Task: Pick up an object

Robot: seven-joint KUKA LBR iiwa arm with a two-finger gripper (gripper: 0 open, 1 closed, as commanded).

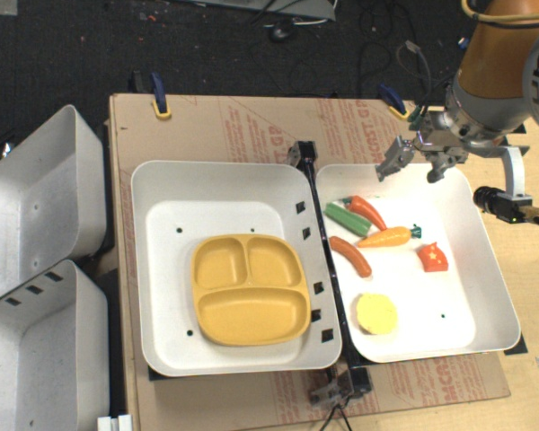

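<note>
Counter [251,119] held two white bins; my gripper [411,162] hovered, jaws apart and empty.
The packed carrot [386,237], chili [367,211] and cucumber [347,219] risked a jostled miss.

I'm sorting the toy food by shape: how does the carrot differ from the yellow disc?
The carrot is orange, long and tapered with a green tip; the yellow disc is round and flat. The carrot touches other toy vegetables; the disc lies alone, nearer the front rim. Both sit in the right bin.

yellow divided plate [250,289], orange carrot [385,237], green cucumber [347,219], 2 white bins [153,205]
</note>
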